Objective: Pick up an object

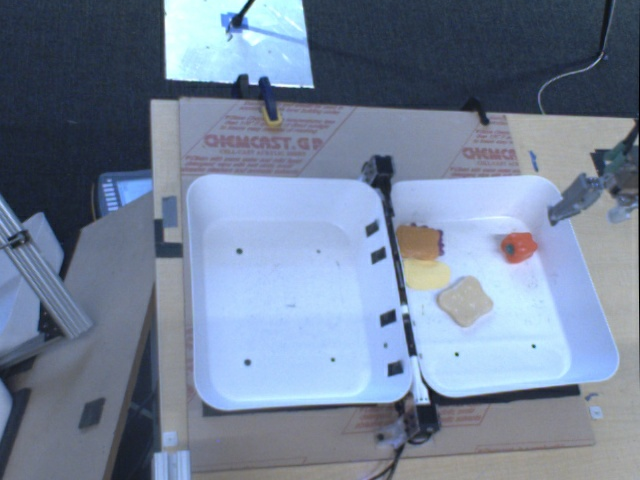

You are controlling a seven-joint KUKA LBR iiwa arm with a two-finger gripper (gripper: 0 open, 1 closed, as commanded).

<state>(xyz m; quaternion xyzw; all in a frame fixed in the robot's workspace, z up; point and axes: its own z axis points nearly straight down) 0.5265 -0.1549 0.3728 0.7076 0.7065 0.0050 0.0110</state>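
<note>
One tool (578,200) beside right bin's (580,353) rim.

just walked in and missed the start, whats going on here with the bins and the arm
A robot arm is set to pick an object from the right bin. Its gripper sits at that bin's far right edge, holding nothing visible. In the bin lie a red pepper-like toy, a sandwich-like piece, a yellow slice and a toast piece. Nothing has been picked up yet.
</note>
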